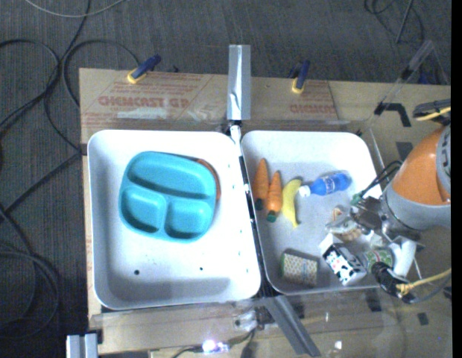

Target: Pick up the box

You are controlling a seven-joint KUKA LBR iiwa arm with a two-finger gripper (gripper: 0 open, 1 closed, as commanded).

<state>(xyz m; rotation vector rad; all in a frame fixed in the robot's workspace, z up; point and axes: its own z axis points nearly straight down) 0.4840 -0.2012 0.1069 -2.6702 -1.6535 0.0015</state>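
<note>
A small olive-green patterned box point(299, 267) lies flat near the front edge of the right bin point(309, 142). My gripper point(352, 224) hangs low over the right side of that bin, to the right of the box and a little behind it, apart from it. The grey wrist and orange band point(425, 176) reach in from the right. Clutter and the wrist hide the tips.
In the right bin lie two carrots point(266, 189), a banana point(291, 202), a blue bottle point(327, 183) and a black-and-white packet point(342, 264) just below the gripper. The left bin point(112, 274) holds a blue divided tray point(170, 195). A metal divider point(238, 88) stands behind the bins.
</note>
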